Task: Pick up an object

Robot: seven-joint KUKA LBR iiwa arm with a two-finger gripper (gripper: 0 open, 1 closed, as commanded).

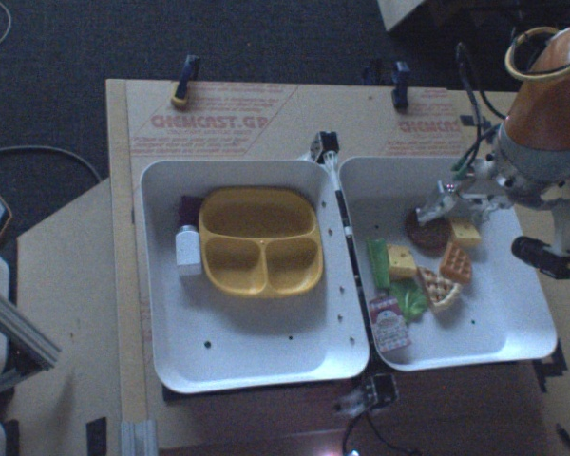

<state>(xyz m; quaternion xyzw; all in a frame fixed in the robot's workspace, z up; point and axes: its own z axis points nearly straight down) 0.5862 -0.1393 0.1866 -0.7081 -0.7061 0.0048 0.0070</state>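
- A grey robot arm with an orange band reaches in from the right over the right white shallow bin (pixel 522 326); its two-finger gripper (pixel 444 204) hangs above the bin's upper middle.
- Whether the gripper is wide, narrow or holding anything cannot be told from this dim view.
- Just below the gripper lies a dark brown round disc (pixel 426 232), perhaps a toy patty, the likeliest thing to pick up.
- It looks flat, light and stiff; a low pinch across its edge would probably suit it, though so thin a piece may slip.
- Crowding it are a small yellow cheese-like block (pixel 465 233), an orange waffle-shaped square (pixel 456 261), a pale round waffle piece (pixel 441 290), a yellow cube (pixel 401 259), green leafy pieces (pixel 410 300) and a red-and-white packet (pixel 389 324).
- The yellow block and orange waffle lie close enough that a finger could nudge them.
- The left white shallow bin (pixel 256 359) holds a yellow divided plastic plate (pixel 260 240) and a small white bottle (pixel 188 250), well apart from the gripper.
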